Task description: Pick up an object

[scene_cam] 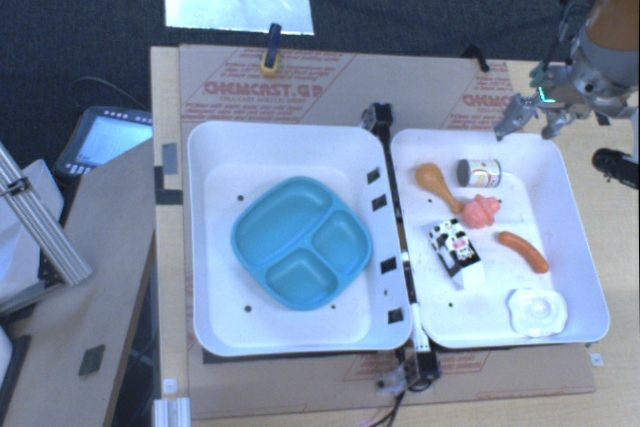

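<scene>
The right bin (570,205) holds several small toys: a tan chicken drumstick (437,182), a small can lying on its side (480,174), a pink toy (482,212), a black-and-white cow-print carton (453,245), an orange sausage (524,251) and a white fried egg (536,311). My gripper (534,118) hangs above the bin's far right corner, with its two fingers (514,116) spread apart and nothing between them. It is well apart from every toy, the can being nearest.
The left bin (215,165) carries a blue three-compartment plate (300,242). A black divider with clips (392,225) runs between the bins. A yellow-handled tool (271,54) lies on the cardboard behind them. A tablet (100,144) sits at the far left.
</scene>
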You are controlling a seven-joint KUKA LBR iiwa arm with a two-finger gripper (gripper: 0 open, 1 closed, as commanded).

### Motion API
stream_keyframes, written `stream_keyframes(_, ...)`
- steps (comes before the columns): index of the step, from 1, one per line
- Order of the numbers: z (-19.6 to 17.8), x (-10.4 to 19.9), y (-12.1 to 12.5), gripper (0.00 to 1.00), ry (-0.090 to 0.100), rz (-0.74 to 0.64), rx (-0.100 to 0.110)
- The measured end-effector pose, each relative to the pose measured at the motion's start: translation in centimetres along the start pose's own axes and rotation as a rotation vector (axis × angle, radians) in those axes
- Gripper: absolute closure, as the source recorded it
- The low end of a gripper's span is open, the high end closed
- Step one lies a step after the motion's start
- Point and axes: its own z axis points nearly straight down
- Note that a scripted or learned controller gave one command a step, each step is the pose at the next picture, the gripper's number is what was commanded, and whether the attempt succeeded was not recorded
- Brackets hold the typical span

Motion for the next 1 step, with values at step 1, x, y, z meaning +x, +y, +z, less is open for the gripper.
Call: stream_keyframes(1,-0.12,0.01,0.05,0.0,0.0,0.0,-0.002)
